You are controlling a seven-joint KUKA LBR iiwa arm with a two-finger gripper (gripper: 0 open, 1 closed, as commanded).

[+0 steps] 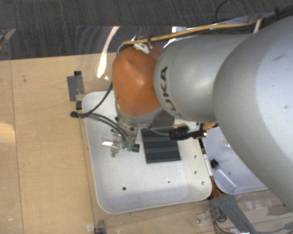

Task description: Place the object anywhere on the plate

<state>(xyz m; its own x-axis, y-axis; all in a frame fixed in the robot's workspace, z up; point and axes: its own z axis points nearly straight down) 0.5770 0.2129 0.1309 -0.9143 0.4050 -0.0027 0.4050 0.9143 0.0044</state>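
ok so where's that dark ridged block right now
In the camera view, the dark ridged block lies in the left white bin, toward its right side, just below the arm's orange band.

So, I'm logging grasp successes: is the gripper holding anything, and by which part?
Cannot be told. The gripper sits over the left bin, mostly hidden under the arm; no object is visible between its fingers.

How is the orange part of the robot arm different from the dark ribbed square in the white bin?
The orange band is round, smooth and shiny; the dark ribbed square is flat and ridged. The band sits up on the arm; the square lies low in the left bin. Both are over that bin.
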